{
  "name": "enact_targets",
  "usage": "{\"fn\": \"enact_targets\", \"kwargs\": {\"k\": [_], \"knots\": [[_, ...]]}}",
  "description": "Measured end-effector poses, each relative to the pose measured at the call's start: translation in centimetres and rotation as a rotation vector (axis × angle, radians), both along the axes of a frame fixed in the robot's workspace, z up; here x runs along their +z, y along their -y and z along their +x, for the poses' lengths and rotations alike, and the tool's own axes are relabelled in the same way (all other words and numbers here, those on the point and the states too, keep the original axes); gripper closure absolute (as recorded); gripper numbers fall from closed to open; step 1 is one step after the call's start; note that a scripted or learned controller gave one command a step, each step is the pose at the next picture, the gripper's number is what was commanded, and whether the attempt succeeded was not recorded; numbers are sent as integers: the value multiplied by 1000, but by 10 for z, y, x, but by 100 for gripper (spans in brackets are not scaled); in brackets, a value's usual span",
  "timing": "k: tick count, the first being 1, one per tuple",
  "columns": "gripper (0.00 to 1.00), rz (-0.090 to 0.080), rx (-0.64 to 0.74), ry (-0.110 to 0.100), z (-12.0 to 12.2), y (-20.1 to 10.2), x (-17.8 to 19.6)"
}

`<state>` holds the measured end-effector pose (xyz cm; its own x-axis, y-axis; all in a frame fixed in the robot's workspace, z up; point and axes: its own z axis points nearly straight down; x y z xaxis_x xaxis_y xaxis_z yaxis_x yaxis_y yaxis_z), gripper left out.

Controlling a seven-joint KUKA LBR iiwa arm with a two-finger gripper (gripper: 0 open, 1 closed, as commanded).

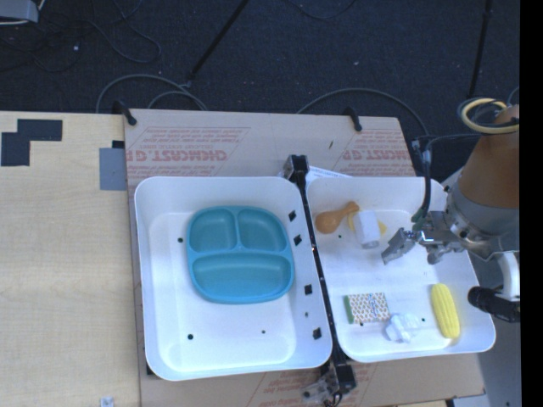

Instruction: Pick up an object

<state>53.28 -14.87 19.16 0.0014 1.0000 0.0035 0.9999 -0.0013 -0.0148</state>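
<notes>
The arm (488, 176) reaches in from the right, and its gripper (416, 248) hangs over the right bin (475, 339), near that bin's middle. One dark finger (395, 248) slants down to the left and another (437, 254) sits to its right, with bare white bin floor visible between them, so the fingers are spread and pinch nothing.

Several things lie in the right bin around the gripper. Up and to the left is an orange-brown drumstick-shaped toy (337, 218), and just beside its right end a small pale block (368, 226), close to the left finger but apart from it. Toward the near wall lies a flat speckled packet with a green edge (366, 308), and just right of it a small crumpled white piece (401, 326). A yellow corn cob (445, 310) lies lengthwise near the bin's right corner, below the gripper and clear of it.

The left bin (165, 329) holds a blue divided plate (239, 253) with three compartments, lying flat at its middle. A black divider strip (310, 261) runs between the two bins. Both bins sit on brown cardboard (212, 147) on the wooden bench (59, 270).
</notes>
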Motion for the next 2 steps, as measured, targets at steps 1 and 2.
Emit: {"fn": "enact_targets", "kwargs": {"k": [1,2], "knots": [[0,-2,1,9,2,0,5],[0,-1,2,5,4,6,-43]]}}
